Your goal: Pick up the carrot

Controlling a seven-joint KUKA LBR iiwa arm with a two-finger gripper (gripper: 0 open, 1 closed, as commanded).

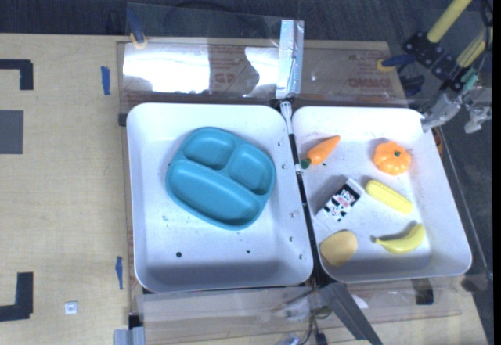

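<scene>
Claw (462,105) sits at the 3 o'clock edge of the camera view, just outside the right bin's (438,253) far right corner; whether it is open or closed cannot be told from this angle, and nothing is seen in its grasp.

Right bin contents:
- carrot (322,150) at 10 o'clock in the bin, lying tilted, leafy end touching or almost touching the wall shared with the left bin.
- small orange pumpkin (391,157) at 1 o'clock, well apart from the carrot.
- yellow corn-like piece (389,196) just below the pumpkin.
- banana (402,239) at 5 o'clock.
- tan potato-like lump (338,246) at 7 o'clock.
- small black-and-white carton (341,201) near centre, between carrot and lump.

Left bin (149,257) holds a blue divided plate (221,176), lying about centre.

Both bins rest side by side on the wooden counter (55,195). Clear plastic sheet (207,62) stands at 12 o'clock behind the left bin.
</scene>
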